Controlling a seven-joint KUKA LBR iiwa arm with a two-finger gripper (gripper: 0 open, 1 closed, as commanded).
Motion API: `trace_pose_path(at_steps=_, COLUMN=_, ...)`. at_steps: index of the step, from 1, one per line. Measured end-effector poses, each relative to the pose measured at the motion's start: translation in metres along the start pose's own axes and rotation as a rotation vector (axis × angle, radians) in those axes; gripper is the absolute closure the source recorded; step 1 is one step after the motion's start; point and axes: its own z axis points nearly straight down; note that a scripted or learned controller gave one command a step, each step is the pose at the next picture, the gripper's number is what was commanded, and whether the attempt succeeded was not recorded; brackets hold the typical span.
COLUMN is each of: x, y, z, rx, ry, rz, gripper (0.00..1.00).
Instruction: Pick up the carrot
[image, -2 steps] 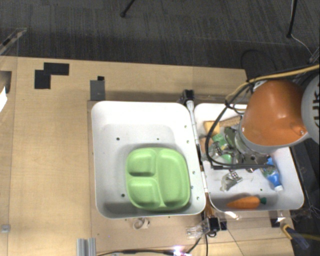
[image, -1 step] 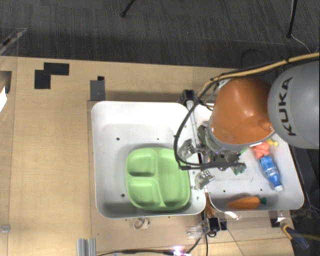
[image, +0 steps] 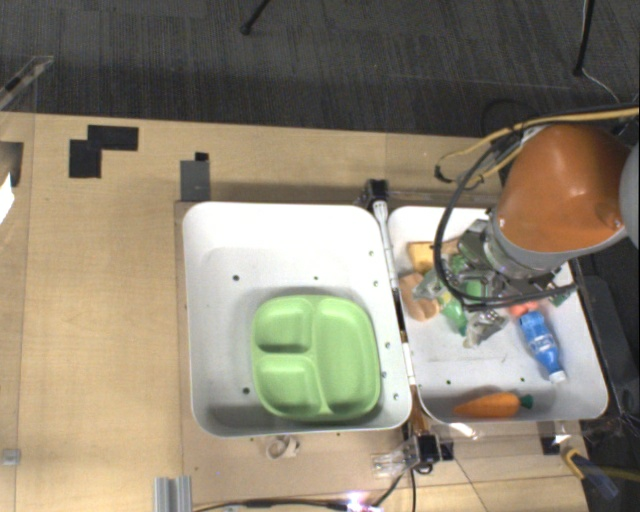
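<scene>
The carrot (image: 488, 405) is orange with a small green top at its right end. It lies flat along the front wall of the right bin (image: 590, 395). My gripper (image: 484, 326) hangs over the middle of that bin, under the grey arm and its orange band (image: 560, 190). It is behind the carrot and clear of it. Nothing of the carrot is in the gripper.
A blue bottle (image: 540, 343) lies just right of the gripper. A green item (image: 455, 316), a brownish item (image: 425, 303) and a yellow one (image: 420, 255) crowd the right bin's back left. The left bin (image: 215, 300) holds a green divided plate (image: 316, 352).
</scene>
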Motion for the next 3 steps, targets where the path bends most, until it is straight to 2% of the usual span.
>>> trace_pose_path(at_steps=1, x=-0.018, y=0.053, z=0.0, rx=-0.007, ry=0.0, rz=0.101, gripper=0.0)
trace_pose_path(at_steps=2, x=-0.021, y=0.052, z=-0.012, rx=-0.001, ry=-0.01, rz=0.1, gripper=1.0)
trace_pose_path(at_steps=3, x=-0.069, y=0.071, z=0.001, rx=-0.005, ry=0.002, rz=0.695, gripper=1.0)
